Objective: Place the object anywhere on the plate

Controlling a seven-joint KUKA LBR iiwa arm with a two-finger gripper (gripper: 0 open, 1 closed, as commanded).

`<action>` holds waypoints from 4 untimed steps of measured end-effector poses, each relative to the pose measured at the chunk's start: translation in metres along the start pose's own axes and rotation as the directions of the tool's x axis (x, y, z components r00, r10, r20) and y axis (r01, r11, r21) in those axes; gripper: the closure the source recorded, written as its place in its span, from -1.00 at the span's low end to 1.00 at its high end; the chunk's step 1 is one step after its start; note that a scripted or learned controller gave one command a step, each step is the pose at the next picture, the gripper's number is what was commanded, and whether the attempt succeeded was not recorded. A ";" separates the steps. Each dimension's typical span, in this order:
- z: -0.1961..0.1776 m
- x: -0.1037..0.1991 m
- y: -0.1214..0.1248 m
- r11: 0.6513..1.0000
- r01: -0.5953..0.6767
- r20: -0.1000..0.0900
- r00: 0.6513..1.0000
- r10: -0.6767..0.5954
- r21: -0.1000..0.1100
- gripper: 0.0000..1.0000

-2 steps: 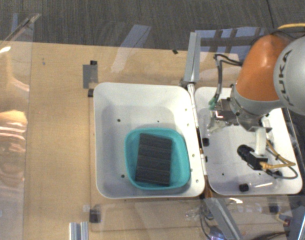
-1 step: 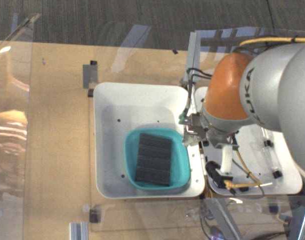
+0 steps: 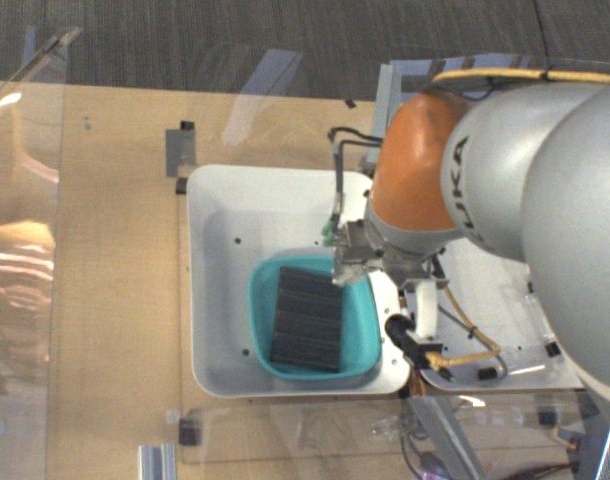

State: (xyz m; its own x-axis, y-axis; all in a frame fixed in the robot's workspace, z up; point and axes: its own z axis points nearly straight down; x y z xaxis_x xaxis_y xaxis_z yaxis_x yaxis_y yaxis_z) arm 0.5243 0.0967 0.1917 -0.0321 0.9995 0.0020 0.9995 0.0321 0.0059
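dark ribbed block (image 3: 308,319) lies flat on teal plate (image 3: 363,308) in left bin (image 3: 215,268); jaws state unclear, lift arm (image 3: 425,178) straight up

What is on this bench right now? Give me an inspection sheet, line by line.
Surface: pale wooden bench bearing two shallow white bins; left white bin.
Job's things: teal squarish plate in left bin, ridged dark grey rectangular block lying on it.
Clutter: nothing seen.
Grippers: gripper over plate's right rim; finger state unclear.
Cables: black and yellowish cables by the wrist.
Surroundings: grey carpet beyond bench.
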 end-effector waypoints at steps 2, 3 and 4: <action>-0.111 -0.035 -0.033 0.988 -0.153 0.001 0.988 0.153 -0.003 -1.00; -0.122 -0.033 -0.031 0.990 -0.144 0.001 0.990 0.144 -0.008 1.00; 0.008 -0.006 0.026 1.000 0.009 0.001 1.000 -0.009 0.004 1.00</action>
State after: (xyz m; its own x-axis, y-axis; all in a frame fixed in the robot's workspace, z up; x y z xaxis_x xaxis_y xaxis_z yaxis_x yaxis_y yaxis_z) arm 0.5503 0.0910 0.1841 -0.0407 0.9992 0.0009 0.9992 0.0407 0.0021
